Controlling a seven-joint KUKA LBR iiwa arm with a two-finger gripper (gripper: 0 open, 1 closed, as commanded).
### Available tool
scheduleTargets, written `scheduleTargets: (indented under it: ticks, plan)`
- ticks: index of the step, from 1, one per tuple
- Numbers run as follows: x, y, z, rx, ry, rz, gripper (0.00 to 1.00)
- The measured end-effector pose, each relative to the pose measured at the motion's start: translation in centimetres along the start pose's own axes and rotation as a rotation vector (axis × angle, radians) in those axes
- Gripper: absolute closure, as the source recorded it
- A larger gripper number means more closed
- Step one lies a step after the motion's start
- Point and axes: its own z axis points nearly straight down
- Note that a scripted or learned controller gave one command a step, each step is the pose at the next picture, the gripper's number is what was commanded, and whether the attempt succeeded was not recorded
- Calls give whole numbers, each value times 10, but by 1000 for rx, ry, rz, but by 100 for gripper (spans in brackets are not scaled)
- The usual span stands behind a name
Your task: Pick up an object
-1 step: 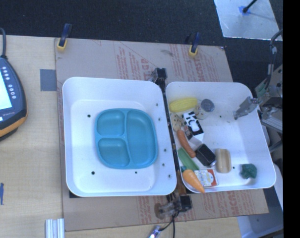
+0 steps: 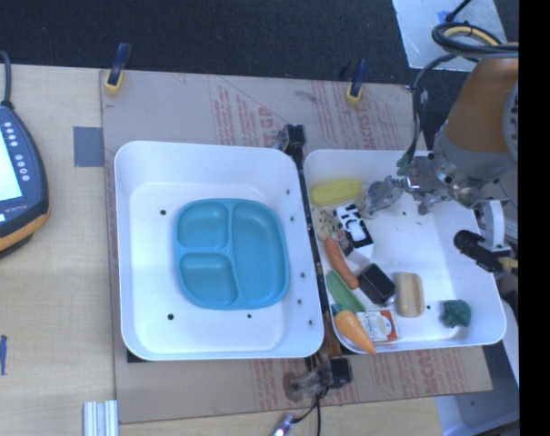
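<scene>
Camera view: gripper [image 2: 404, 192] over right bin [image 2: 438, 339], finger state unclear.
Corn [image 2: 336, 191]: light, stiff, rounded; grasp across middle.

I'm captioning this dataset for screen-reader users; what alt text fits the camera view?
A grey and orange robot arm reaches from the right over the right white bin, which holds toy food: a corn cob, two carrots, a bread roll and a green piece. The left white bin holds a blue divided plate.
</scene>
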Motion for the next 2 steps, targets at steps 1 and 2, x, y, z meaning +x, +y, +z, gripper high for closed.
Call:
scheduleTargets:
  ticks: [1,2]
  plan:
    - [28,0,54,-15,-2,3,0]
    - [24,-28,59,-40,-4,1,0]
